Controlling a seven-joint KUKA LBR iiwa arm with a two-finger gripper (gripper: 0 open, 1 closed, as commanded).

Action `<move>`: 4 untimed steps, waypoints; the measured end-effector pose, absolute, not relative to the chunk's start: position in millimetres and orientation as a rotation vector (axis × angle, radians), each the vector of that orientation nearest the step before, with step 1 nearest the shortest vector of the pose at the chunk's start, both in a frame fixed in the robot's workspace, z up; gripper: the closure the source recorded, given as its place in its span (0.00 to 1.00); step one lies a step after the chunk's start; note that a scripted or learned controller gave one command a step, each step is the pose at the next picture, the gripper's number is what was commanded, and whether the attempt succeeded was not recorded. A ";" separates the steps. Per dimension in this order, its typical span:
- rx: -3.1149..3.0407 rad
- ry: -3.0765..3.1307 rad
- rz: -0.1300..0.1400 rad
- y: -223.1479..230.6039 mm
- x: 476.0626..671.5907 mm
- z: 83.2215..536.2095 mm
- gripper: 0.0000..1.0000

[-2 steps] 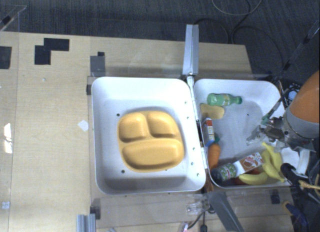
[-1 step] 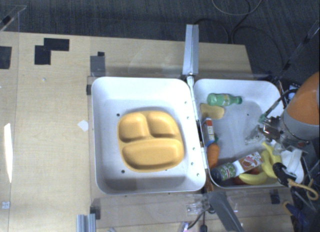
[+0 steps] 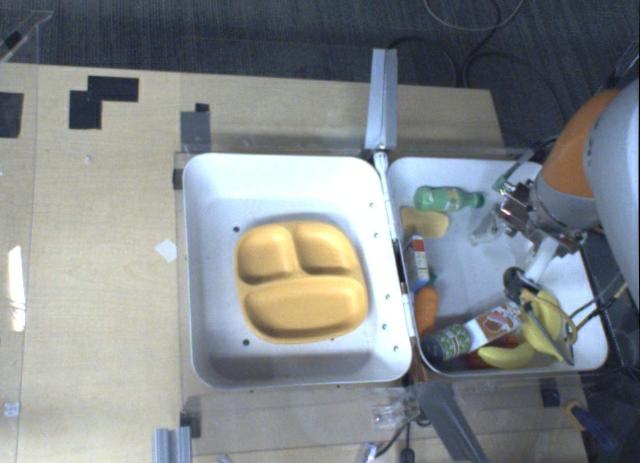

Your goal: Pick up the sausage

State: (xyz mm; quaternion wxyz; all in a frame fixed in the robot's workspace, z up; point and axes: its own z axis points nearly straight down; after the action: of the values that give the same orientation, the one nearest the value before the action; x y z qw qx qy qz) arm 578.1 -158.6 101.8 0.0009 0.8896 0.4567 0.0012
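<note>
Over the right bin, the jaws hung near a green bottle; whether spread or pressed together, I could not tell. Well apart, the sausage lay against the bin's left wall, beside a can and bananas.

- One fixed camera, mounted above the bench, looking down at a slight slant.
- Far enough back to fit both white bins: left bin mid-frame, right bin beside it.
- Dark carpet floor runs along the top.
- The arm pokes in from the right.
</note>
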 end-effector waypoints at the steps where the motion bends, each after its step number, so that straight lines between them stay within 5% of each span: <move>1: 2.971 1.016 0.011 -122.8 628.9 87.3 0.00; 3: 3.068 0.675 0.001 -138.6 565.6 118.6 0.00; 4: 3.124 0.330 0.005 -178.5 656.0 86.0 0.00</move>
State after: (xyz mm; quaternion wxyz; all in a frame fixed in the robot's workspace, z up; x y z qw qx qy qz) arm 656.0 -178.5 86.0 0.0002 0.9945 0.1050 0.0017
